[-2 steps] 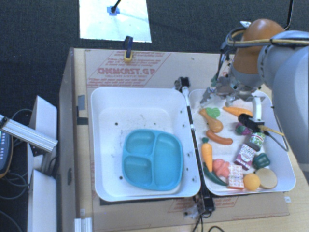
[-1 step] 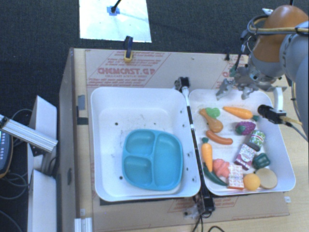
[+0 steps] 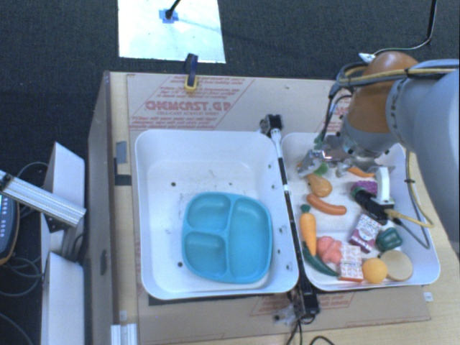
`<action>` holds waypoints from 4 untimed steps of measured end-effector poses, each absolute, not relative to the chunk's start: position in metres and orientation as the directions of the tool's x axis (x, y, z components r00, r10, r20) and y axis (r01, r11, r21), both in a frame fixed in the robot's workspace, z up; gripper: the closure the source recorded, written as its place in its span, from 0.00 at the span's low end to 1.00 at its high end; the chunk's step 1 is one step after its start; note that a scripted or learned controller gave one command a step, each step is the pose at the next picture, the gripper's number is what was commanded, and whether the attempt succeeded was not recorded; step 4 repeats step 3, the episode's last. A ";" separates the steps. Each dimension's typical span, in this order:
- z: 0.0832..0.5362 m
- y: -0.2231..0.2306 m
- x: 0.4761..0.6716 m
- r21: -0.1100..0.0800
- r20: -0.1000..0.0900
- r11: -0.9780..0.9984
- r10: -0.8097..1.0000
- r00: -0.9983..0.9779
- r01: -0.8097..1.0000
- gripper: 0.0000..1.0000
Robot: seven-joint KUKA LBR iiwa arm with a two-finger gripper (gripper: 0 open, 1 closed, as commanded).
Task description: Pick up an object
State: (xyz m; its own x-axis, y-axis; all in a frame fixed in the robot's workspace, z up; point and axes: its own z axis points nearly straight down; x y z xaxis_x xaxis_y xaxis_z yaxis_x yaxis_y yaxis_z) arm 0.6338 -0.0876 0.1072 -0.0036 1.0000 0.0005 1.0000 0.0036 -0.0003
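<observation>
Your gripper (image 3: 314, 162) hangs low over the far end of the right bin (image 3: 431, 264), and you cannot tell whether it is released or clenched from this slant. Nothing visibly sits in it. The toys lie crowded just below it: a potato (image 3: 320, 186) nearest, a sausage (image 3: 327, 206) beyond, then a carrot (image 3: 308, 230). That crowding probably makes a clean pick harder. The left bin (image 3: 158, 157) holds a blue tray (image 3: 226, 237), well away.

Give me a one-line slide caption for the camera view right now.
KUKA arm's pincer low over toy food in right bin; blue divided plate in left bin.
</observation>
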 end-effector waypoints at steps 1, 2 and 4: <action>0.100 -0.089 0.646 0.002 0.000 0.004 1.000 -0.004 1.000 0.00; 0.110 -0.091 0.656 0.003 0.000 0.005 1.000 -0.005 1.000 0.00; 0.108 -0.106 0.669 0.003 0.000 0.002 1.000 -0.002 1.000 0.00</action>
